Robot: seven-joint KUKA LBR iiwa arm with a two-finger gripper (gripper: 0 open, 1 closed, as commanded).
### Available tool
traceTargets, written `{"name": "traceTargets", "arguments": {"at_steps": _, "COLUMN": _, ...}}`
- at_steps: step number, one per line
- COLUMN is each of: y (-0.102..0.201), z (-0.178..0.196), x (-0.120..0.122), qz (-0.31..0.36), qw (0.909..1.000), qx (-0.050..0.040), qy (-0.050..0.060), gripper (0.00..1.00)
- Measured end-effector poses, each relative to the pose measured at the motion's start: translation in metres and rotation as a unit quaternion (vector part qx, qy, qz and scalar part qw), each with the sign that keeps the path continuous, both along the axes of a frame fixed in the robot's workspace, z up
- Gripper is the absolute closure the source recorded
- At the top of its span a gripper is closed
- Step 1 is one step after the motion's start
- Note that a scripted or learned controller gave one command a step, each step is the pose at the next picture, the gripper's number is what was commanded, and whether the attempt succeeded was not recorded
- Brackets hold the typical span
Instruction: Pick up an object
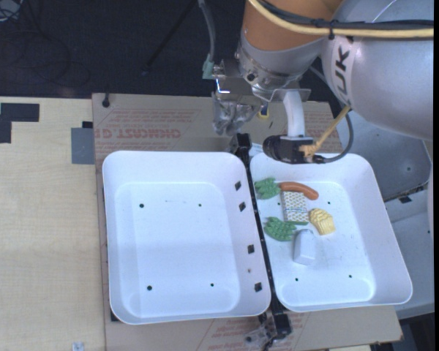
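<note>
Hovering above the far rim of the bins, the gripper (230, 119) is sitting just beyond the divide between them, and whether it is clenched or released I cannot tell; nothing is showing in its grasp; the right bin (380, 269) is holding an orange sausage (300, 190), two green leafy pieces (266, 189), a yellow corn piece (322, 221), a mesh-patterned card (295, 206) and a pale grey block (304, 247), all clustered near the left bin (121, 269).
</note>
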State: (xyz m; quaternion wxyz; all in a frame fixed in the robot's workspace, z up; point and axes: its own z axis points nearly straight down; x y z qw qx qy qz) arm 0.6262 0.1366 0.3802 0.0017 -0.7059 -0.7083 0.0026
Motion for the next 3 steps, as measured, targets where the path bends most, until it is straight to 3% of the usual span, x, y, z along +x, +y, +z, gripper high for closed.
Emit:
{"name": "traceTargets", "arguments": {"at_steps": 1, "y": 0.018, "z": 0.045, "x": 0.012, "qz": 0.0, "qw": 1.0, "qx": 0.0007, "qy": -0.004, "gripper": 1.0}}
{"name": "traceTargets", "arguments": {"at_steps": 2, "y": 0.052, "z": 0.112, "x": 0.007, "qz": 0.0, "qw": 1.0, "qx": 0.0013, "qy": -0.005, "gripper": 1.0}}
{"name": "traceTargets", "arguments": {"at_steps": 3, "y": 0.111, "z": 0.033, "x": -0.085, "qz": 0.003, "qw": 1.0, "qx": -0.0009, "qy": 0.004, "gripper": 1.0}}
